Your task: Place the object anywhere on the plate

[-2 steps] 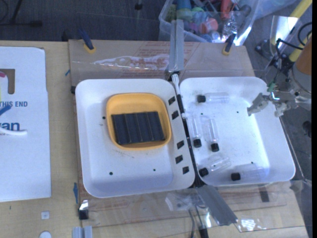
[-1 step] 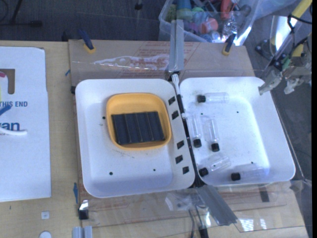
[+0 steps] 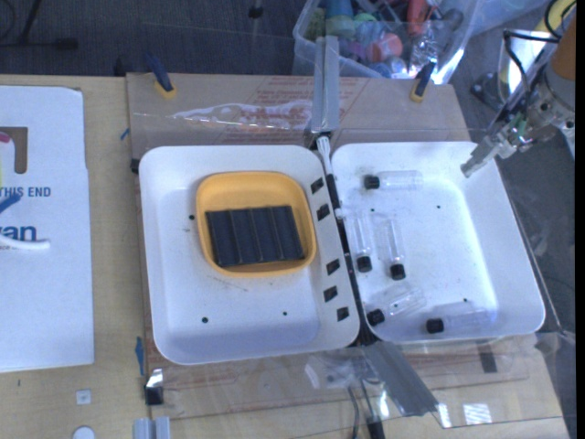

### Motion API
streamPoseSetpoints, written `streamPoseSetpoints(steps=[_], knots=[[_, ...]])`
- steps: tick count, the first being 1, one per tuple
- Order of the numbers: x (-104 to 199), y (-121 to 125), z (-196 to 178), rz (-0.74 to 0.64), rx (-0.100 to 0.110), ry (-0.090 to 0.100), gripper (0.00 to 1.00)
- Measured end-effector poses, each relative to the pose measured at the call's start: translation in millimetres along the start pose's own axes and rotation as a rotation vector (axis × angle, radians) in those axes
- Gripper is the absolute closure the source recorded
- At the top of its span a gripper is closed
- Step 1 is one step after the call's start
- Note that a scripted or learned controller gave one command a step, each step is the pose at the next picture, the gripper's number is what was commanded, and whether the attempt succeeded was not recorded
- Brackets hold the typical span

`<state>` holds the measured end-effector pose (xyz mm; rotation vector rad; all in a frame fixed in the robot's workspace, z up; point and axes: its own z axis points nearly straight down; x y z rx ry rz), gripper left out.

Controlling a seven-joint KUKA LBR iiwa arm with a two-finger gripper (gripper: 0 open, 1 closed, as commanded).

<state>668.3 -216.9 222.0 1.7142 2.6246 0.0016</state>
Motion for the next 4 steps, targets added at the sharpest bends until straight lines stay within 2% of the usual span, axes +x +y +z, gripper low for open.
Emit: streamPoseSetpoints(steps=[1,2,3,4], knots=[[-4,-3,6,-0.34,0.002,0.005,0.0],[-5,-1,-6,-0.339,-0.005,-0.002,1.0],[1,-16,-37,-0.627,-0.003,-0.002,1.0],[1,-14,-54,-0.829,-0.004,-0.002,1.0]])
